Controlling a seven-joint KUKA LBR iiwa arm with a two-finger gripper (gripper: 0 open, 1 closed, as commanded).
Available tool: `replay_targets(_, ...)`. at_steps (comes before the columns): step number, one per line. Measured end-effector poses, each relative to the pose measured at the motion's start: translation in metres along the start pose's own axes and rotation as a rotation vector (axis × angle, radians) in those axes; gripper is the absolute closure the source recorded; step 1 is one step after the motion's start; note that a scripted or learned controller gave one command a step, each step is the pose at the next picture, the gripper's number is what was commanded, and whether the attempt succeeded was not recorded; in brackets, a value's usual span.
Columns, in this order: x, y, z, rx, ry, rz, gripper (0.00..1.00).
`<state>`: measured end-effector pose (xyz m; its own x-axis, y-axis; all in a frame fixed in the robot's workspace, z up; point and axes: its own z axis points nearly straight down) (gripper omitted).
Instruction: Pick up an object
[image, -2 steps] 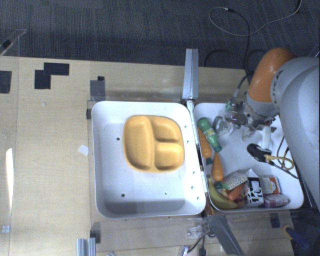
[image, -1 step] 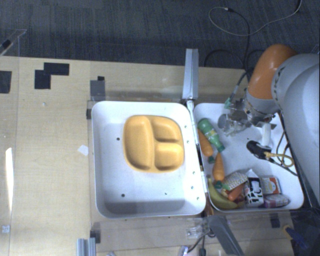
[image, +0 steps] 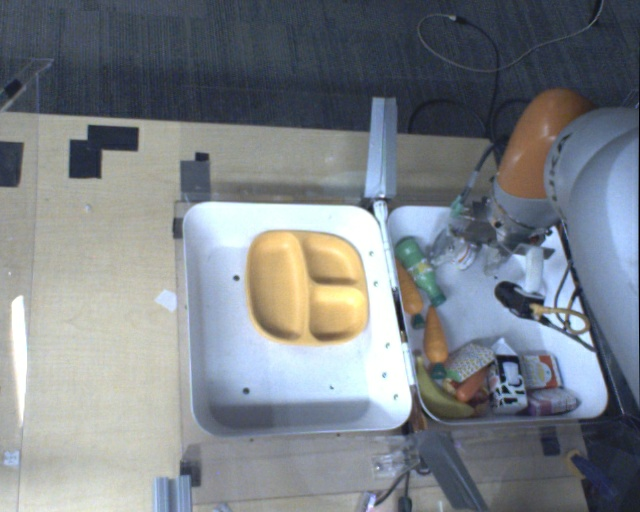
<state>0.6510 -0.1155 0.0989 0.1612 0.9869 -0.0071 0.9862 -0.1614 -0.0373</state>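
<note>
My gripper (image: 462, 244) hangs over the upper part of the right bin (image: 580, 345), below the arm's orange band (image: 530, 150). A green bottle (image: 420, 268) lies just left of it, close to the fingertips; I cannot tell whether they touch. An orange carrot (image: 411, 292) lies along the bin's left wall, and a second carrot (image: 436, 338) sits below the bottle. A yellow banana (image: 442, 397) curves along the bin's lower left corner. Nothing shows clearly between the gripper's tips.
The left bin (image: 215, 380) holds a yellow divided tray (image: 305, 286). Several packets and small boxes (image: 510, 384) crowd the right bin's lower edge. A black cable end (image: 520, 297) dangles right of the gripper. A metal post (image: 381, 150) stands between the bins.
</note>
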Motion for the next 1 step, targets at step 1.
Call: replay_targets(1, 0.0019, 0.0011, -0.0119, -0.004, 0.001, -0.005, 1.00)
